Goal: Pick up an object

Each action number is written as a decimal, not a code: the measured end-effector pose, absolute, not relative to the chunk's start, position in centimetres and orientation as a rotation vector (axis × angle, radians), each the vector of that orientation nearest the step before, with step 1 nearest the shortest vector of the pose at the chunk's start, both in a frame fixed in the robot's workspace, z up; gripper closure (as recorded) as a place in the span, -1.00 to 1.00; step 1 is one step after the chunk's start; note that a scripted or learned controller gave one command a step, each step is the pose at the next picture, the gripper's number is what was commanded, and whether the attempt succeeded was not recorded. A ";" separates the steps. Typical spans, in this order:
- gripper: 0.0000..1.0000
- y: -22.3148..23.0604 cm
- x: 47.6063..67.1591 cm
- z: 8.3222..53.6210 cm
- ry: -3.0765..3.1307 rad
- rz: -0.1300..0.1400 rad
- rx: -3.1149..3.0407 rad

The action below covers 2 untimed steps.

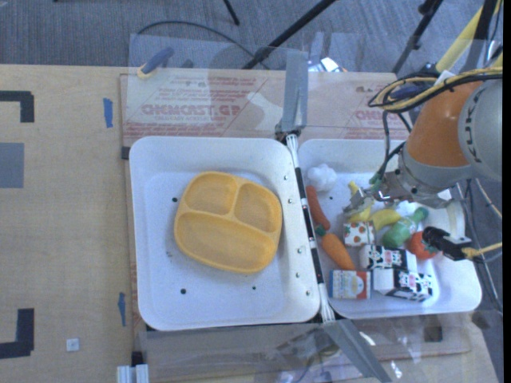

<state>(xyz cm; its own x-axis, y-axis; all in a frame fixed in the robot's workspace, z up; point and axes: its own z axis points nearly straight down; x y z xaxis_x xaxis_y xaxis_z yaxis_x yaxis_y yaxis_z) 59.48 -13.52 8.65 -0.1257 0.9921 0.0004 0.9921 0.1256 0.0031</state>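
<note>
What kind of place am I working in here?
Probably a robotics lab bench: two white bins taped onto a board, toy food piled in the right one, a yellow plate in the left, and tripod legs on carpet behind.

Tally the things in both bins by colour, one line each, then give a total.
Left bin:
Yellow divided plate: 1

Right bin, as far as the clutter under the gripper lets me tell:
Orange carrots: 2
White fluffy item: 1
Black-and-white cartons: 2
Small printed boxes: 2
Yellow item: 1
Green item: 1
Red item: 1

Total: 11
</note>
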 end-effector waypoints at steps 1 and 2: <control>1.00 -13.6 59.6 9.8 2.350 0.010 2.077; 1.00 -4.5 56.7 22.0 2.225 0.000 2.218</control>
